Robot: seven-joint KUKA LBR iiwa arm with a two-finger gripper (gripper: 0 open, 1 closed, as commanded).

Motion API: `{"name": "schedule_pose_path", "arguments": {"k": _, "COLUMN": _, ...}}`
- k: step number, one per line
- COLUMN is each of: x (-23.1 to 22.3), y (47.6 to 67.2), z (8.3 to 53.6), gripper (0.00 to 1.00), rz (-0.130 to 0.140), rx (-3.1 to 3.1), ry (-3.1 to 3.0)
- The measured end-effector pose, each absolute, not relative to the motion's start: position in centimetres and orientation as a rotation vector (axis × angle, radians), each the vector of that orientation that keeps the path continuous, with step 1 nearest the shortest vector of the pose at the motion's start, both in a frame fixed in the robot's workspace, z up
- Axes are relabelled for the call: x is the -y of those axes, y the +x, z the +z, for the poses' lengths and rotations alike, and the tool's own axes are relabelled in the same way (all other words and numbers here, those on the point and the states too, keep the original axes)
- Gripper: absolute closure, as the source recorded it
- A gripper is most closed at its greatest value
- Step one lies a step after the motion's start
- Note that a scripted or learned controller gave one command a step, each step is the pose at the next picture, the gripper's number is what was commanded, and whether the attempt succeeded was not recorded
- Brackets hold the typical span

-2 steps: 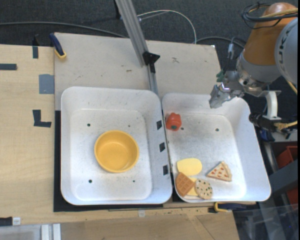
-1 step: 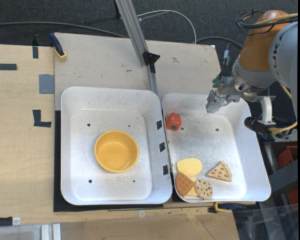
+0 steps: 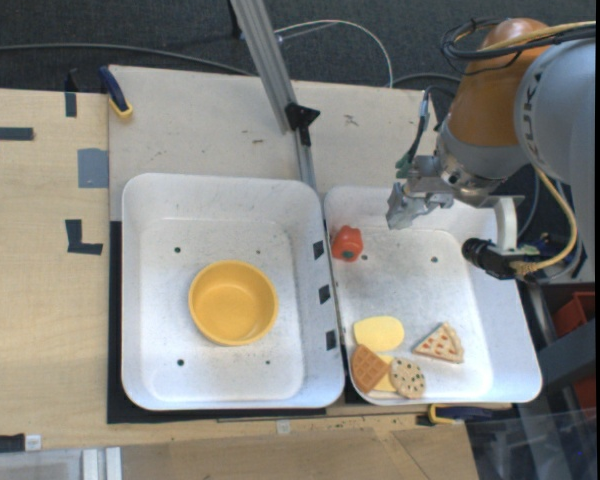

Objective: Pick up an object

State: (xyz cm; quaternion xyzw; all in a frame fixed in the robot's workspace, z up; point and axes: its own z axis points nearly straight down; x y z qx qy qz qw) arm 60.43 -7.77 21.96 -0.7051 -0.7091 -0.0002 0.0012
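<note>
My gripper [image 3: 408, 211] hangs over the far edge of the right bin [image 3: 500, 368], with nothing visible between its fingers. A small red tomato-like toy [image 3: 347, 243] lies at the bin's far left, to the gripper's left and apart from it. Near the bin's front sit a pale yellow oval piece [image 3: 379, 332], a waffle piece [image 3: 370, 368], a chocolate-chip cookie [image 3: 407, 377] and a pizza slice [image 3: 439, 344]. A yellow bowl [image 3: 233, 301] stands in the middle of the left bin [image 3: 150, 218].
A slanted metal pole [image 3: 270, 53] runs from the top down to the divide between the bins. Cables loop behind the arm at the top right. Blue tape marks lie on the wooden bench at the left.
</note>
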Motion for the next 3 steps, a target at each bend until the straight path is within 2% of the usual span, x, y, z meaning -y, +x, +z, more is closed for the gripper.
{"name": "schedule_pose_path", "arguments": {"k": 1, "x": 2.5, "y": 60.0, "z": 22.8, "gripper": 1.0, "rz": -0.001, "rx": 2.228, "ry": -2.212}}
{"name": "schedule_pose_path", "arguments": {"k": 2, "x": -2.4, "y": 58.1, "z": 23.6, "gripper": 1.0, "rz": 0.0, "rx": 2.227, "ry": -2.211}}
{"name": "schedule_pose_path", "arguments": {"k": 3, "x": -7.4, "y": 56.6, "z": 22.2, "gripper": 1.0, "rz": 0.004, "rx": 2.226, "ry": -2.212}}
